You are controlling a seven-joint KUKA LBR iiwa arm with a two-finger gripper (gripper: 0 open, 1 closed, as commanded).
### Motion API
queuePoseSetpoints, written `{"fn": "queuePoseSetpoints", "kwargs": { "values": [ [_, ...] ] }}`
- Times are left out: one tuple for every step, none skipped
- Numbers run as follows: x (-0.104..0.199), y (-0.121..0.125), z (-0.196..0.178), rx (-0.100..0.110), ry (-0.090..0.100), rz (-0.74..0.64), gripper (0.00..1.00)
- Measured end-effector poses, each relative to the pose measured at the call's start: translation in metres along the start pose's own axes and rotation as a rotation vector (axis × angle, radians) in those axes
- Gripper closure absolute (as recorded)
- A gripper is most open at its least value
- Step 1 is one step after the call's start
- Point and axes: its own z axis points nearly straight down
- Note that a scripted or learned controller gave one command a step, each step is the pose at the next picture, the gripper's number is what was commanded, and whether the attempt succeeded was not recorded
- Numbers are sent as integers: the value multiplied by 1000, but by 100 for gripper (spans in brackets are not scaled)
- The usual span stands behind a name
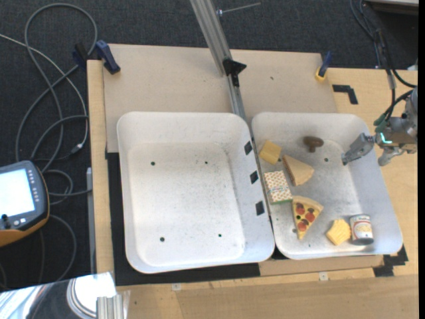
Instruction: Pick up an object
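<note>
We see the gripper [372,150] with fingers spread, holding nothing, over the right bin [372,198]. We judge the pizza slice [305,216] light and stiff; pinch its long sides.

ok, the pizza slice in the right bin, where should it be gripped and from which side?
Probably from straight above, closing across the pizza slice near its wide crust end. It lies flat on the right bin floor, narrowing toward the near rim, so the sides taper. The patterned block sits close by its crust end, so set the gripper to close left-right, clear of it.
</note>
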Motion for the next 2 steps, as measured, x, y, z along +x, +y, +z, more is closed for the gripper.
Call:
{"fn": "queuePoseSetpoints", "kwargs": {
  "values": [
    [0, 0, -2, -3, -1, -1, 0],
    [10, 2, 55, 2, 1, -1, 0]
  ]
}}
